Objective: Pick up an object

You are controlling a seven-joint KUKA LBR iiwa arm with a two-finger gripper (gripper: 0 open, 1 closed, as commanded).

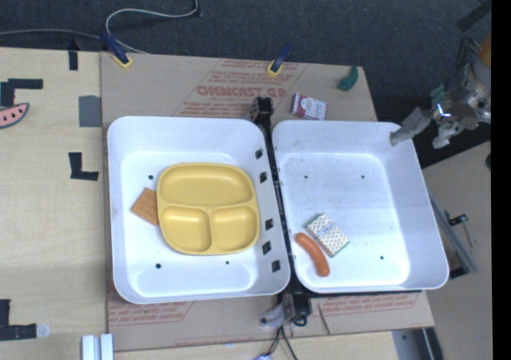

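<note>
**Ana:** Camera view first: where is the end effector (pixel 421 128)?

**Ben:** At the far right corner of the right bin (pixel 415 191), up by its rim, on the arm that comes in from the right side. Whether it is open or closed, I cannot tell; it is small and partly blurred against the bin edge. Nothing shows in its grasp.

**Ana:** And what could it pick?

**Ben:** In the right bin, 2 things lie near the front left: an orange sausage (pixel 312 255) and a small checkered packet (pixel 328 235), just beside each other, possibly touching. In the left bin (pixel 128 191) sits a yellow divided tray (pixel 209 208) with a tan cracker (pixel 145 207) tucked against its left edge. A little red-and-white packet (pixel 307 107) rests on the table behind the bins.

**Ana:** So progress?

**Ben:** I'd judge it barely begun. Every object rests in place, well apart from the end effector. Choosing a target, descending, closing and lifting all remain.
</note>
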